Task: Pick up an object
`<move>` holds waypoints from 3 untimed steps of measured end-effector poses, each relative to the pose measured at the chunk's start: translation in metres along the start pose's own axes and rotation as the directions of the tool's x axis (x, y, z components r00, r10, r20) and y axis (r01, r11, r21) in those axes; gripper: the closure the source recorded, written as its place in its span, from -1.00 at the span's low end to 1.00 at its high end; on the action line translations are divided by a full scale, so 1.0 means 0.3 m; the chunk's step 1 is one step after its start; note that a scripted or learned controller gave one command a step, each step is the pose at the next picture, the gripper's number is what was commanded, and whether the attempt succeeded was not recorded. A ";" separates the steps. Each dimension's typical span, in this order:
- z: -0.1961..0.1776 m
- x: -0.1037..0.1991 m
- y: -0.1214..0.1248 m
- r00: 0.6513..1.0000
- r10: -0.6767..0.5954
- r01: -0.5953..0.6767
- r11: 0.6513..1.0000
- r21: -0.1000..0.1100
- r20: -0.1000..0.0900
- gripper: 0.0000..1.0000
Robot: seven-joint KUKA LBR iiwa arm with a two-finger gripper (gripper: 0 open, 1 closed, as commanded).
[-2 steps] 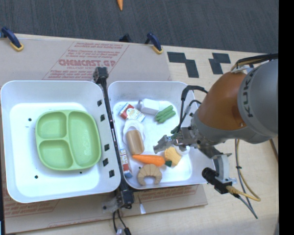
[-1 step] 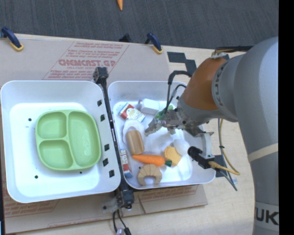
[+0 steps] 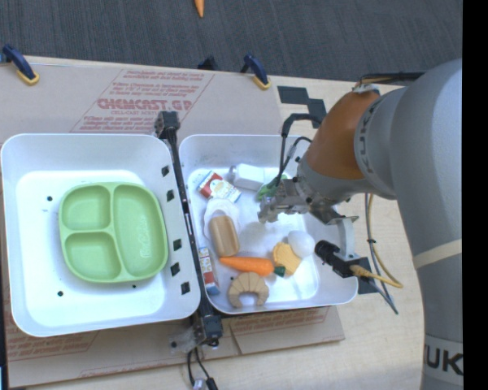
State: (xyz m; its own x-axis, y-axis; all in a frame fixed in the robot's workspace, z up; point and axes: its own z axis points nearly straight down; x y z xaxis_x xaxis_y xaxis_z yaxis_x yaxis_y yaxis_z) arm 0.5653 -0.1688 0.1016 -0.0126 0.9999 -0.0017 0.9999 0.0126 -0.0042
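Note:
The right bin (image 3: 193, 154) holds several toy foods: an orange carrot (image 3: 247, 264), a croissant (image 3: 250, 289), a tan bread roll (image 3: 224, 236), a yellow cheese-like piece (image 3: 287, 257), a red and white carton (image 3: 217, 188) and a white block (image 3: 247, 174). My gripper (image 3: 275, 205) hangs low over the middle of this bin, just right of the bread roll and above the cheese piece. The wrist hides most of the fingers, and I see nothing between them.
The left bin (image 3: 16, 218) carries a green divided plate (image 3: 114, 232). Blue and yellow clamps (image 3: 256, 71) hold the cardboard sheet at the bench's far edge. A small orange object (image 3: 199, 3) lies on the dark floor beyond. The arm's grey body fills the right side.

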 end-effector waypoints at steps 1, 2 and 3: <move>-0.447 0.050 -0.117 1.000 0.007 -0.007 1.000 -0.005 -0.001 1.00; -0.318 0.030 0.068 1.000 0.005 -0.005 1.000 -0.002 0.000 1.00; -0.319 0.030 0.068 1.000 0.005 -0.005 1.000 -0.002 0.000 -1.00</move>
State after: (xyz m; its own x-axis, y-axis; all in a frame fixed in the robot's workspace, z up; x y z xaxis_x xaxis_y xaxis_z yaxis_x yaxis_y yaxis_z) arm 0.5861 -0.1594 0.1972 -0.0073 1.0000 -0.0014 1.0000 0.0073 -0.0018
